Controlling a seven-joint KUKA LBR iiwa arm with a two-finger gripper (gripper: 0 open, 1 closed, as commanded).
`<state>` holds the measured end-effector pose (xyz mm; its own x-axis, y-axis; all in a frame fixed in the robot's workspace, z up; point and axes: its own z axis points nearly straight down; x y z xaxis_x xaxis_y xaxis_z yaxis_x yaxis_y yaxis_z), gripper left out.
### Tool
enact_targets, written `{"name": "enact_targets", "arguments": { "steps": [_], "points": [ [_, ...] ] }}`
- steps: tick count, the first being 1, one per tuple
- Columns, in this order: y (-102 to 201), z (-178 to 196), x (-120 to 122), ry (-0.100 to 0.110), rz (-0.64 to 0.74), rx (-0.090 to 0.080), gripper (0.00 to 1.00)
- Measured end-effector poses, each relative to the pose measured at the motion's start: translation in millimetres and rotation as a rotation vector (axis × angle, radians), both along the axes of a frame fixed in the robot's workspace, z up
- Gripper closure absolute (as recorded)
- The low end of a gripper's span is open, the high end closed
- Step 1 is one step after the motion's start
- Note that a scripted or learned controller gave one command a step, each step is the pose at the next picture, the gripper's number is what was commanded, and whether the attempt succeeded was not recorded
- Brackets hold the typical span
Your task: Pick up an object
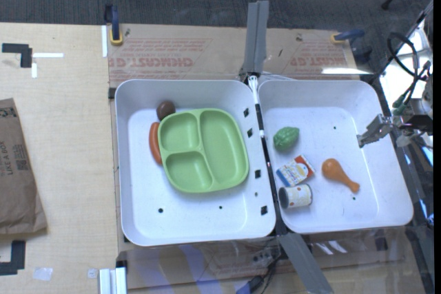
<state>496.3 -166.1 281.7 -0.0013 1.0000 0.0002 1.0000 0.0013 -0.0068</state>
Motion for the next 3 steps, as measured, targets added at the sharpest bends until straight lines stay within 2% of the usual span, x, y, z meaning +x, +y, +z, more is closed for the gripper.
{"name": "enact_targets", "arguments": {
  "steps": [1,2,3],
  "points": [
    [-27,-171,-11,-0.001,0.090,0.002,0.00],
    [-31,-193,-2,-0.002,0.155,0.003,0.00],
    [-31,-187,-3,0.002,0.151,0.004,1.00]
  ]
}}
